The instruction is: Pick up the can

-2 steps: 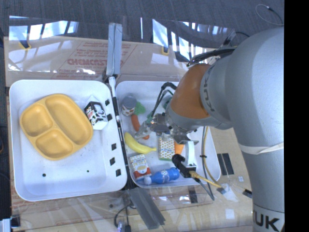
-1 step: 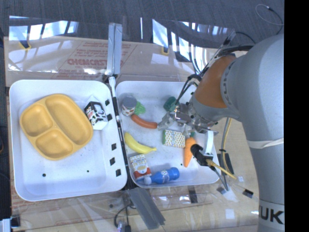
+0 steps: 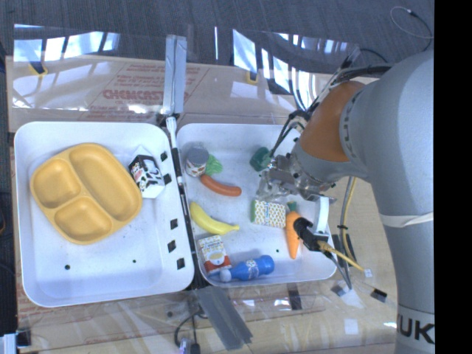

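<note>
We see the can (image 3: pixel 195 160) upright in the right bin's (image 3: pixel 243 133) far left corner. The gripper (image 3: pixel 274 189) hangs above a patterned packet (image 3: pixel 268 212), its tip lost in clutter.

The can (image 3: pixel 196 160) is a small cylinder with a grey metallic top and a brown and white label around its side. It stands upright in the right-hand bin (image 3: pixel 243 135), in that bin's far left corner, close beside the left wall. A green item (image 3: pixel 213 164) touches its right side, and a red-orange sausage (image 3: pixel 220 186) lies just near of it. The can stands free, with nothing gripping it.
</note>
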Controlling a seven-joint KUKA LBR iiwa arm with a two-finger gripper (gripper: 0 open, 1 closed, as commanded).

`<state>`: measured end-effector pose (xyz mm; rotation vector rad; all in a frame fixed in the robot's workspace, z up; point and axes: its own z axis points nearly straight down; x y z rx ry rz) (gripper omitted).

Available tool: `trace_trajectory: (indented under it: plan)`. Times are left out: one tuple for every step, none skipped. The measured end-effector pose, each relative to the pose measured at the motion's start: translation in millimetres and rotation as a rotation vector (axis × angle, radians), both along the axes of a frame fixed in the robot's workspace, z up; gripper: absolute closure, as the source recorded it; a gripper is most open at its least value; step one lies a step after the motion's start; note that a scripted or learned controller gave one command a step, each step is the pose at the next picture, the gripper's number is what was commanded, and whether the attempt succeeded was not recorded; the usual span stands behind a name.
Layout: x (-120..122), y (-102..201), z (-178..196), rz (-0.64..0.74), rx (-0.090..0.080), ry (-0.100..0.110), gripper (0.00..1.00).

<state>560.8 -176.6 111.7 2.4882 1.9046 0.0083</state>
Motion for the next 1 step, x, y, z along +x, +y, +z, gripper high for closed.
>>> trace_trajectory:
  plan:
    - [0.0, 0.0, 0.1, 0.001, 0.000, 0.000, 0.00]
